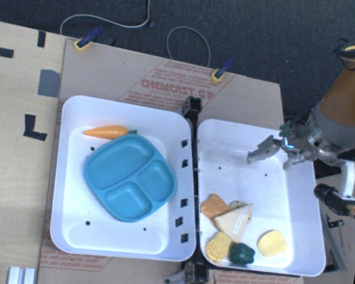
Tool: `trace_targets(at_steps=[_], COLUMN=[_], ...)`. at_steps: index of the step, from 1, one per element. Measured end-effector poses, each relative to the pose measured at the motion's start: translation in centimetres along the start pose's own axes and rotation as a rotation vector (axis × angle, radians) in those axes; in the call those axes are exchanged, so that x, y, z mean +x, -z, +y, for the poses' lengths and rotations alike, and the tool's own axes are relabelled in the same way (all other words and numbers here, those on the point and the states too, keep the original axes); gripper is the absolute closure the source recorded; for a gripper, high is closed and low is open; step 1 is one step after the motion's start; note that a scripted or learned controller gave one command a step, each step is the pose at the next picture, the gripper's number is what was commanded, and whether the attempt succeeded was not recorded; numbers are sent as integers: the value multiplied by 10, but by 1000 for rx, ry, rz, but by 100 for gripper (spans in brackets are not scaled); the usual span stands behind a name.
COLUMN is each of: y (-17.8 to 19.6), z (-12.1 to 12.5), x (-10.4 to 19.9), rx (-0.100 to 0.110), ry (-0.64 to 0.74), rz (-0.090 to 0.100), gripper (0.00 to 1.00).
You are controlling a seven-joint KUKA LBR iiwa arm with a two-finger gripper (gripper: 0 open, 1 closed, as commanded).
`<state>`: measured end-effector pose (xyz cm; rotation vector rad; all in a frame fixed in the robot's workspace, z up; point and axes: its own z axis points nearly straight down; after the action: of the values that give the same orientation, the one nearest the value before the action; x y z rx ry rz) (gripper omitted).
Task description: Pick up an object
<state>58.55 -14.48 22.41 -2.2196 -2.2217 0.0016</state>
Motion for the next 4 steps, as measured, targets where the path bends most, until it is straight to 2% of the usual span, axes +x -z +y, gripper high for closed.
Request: trace_targets(at_steps=[1, 2, 3, 4], y=[-143, -138, -139, -128], z=[-17, 38, 85, 84], x=[46, 32, 31, 31], rx=[2, -3, -5, -5], ry=[2, 2, 2, 2], rz=[0, -1, -1, -3], gripper=[0, 0, 0, 100])
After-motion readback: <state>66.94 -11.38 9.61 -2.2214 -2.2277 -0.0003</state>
